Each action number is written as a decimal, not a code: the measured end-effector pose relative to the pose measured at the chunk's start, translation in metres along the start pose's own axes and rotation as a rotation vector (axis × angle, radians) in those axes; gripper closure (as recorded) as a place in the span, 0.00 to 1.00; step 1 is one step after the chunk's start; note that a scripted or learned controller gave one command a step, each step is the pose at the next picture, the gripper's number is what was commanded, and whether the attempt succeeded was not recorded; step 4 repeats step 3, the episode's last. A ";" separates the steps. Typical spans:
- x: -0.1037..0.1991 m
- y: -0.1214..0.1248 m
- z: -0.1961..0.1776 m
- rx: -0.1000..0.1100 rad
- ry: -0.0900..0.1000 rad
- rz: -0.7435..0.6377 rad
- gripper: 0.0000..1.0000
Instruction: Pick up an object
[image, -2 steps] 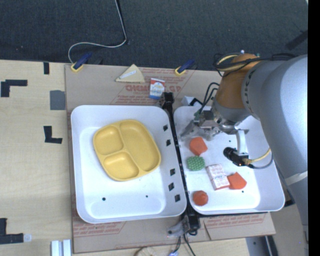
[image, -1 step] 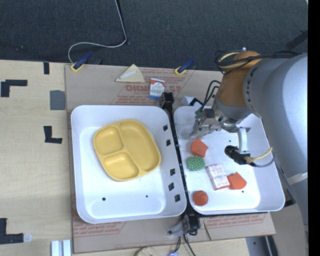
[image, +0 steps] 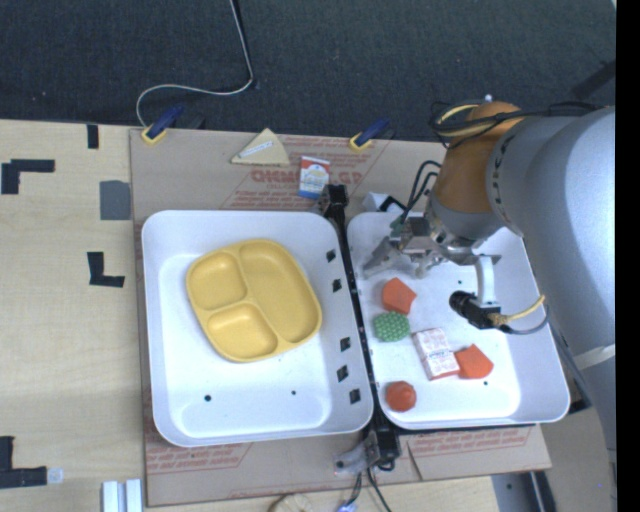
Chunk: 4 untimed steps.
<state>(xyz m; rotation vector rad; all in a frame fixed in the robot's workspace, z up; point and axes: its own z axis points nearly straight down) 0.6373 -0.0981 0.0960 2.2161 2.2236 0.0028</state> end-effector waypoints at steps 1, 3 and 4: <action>-0.003 -0.016 0.010 -0.001 -0.001 0.001 0.00; -0.005 -0.036 0.000 -0.002 -0.001 0.000 1.00; -0.005 -0.036 0.000 -0.002 -0.001 0.000 1.00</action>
